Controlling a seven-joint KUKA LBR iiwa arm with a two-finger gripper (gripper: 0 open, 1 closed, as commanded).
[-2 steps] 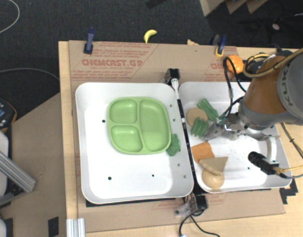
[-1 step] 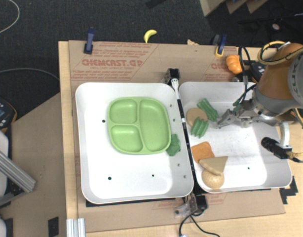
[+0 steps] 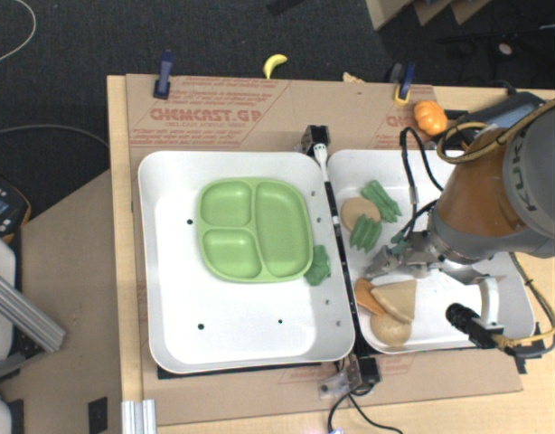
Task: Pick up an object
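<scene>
We are on the approach, our jaws [image 3: 386, 262] low in the right bin [image 3: 512, 328] beside the green beans [image 3: 366, 231], their state unclear, needing a final descent

Glossy white plastic bins [image 3: 169, 269], a matt green plastic tray [image 3: 257, 231], brown cardboard underlay [image 3: 214, 116].

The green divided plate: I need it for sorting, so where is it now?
The green divided plate lies in the left white bin, toward its right half, with a small green piece touching its lower right corner.
</scene>
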